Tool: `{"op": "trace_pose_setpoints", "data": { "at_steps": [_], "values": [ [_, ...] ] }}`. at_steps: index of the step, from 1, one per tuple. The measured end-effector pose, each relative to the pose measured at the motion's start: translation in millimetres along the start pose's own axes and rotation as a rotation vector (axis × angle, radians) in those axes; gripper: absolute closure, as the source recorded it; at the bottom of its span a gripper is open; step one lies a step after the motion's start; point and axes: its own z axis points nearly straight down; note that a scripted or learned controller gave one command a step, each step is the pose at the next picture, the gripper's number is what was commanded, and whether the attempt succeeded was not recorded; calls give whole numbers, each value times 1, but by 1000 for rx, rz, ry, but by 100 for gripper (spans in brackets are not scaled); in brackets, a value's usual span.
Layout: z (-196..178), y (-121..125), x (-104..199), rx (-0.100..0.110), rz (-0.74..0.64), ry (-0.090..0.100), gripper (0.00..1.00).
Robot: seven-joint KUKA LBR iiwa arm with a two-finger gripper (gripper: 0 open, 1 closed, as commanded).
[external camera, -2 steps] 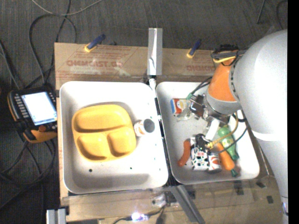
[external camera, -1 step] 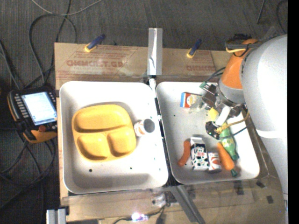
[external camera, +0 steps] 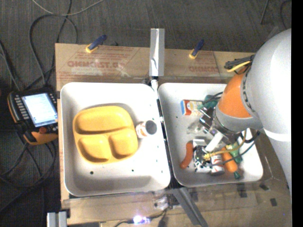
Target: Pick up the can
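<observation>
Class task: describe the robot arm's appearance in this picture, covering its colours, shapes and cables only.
The arm has bulky, rounded light-grey housings with an orange band above the wrist. Below it is a grey metal section, with black and green cables looped near the gripper.

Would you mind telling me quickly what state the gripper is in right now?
Gripper: low in the right bin, among the clutter beside the can; open or closed cannot be told from this view.

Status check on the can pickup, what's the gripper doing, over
Gripper low in right bin, among clutter. Can beside it, grasp not confirmed. Carrot and hot dog crowd it.
</observation>
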Motion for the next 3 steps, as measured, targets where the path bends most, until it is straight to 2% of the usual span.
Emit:
{"op": "trace_pose_setpoints", "data": {
  "at_steps": [1, 2, 3],
  "values": [
    [-9, 0, 0, 2, 1, 0, 100],
    [-93, -13, 17, 10, 399, -12, 100],
    [-93, -13, 17, 10, 399, -12, 0]
  ]
}}
